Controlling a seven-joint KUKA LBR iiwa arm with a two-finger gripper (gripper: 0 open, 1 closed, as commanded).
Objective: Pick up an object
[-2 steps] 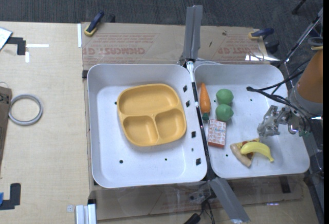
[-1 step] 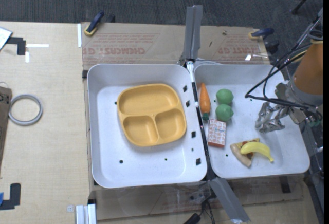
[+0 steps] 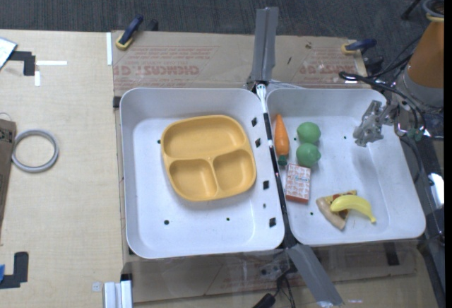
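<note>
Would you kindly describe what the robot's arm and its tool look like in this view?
At the view's right edge, the arm shows a broad orange band with a pale grey part above it and a darker grey ring below. Thin black cables loop out from it over the right bin's far corner. The tool is small, silvery grey metal with a shiny, irregular outline; finer detail is too small to tell.

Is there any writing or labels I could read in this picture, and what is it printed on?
Red printing runs across the cardboard sheet behind the bins: too blurred to read.
The small red and white carton in the right bin has a printed face: too small to read.
The yellow divided plate, carrot, two green balls, banana and tape roll show no text.
</note>
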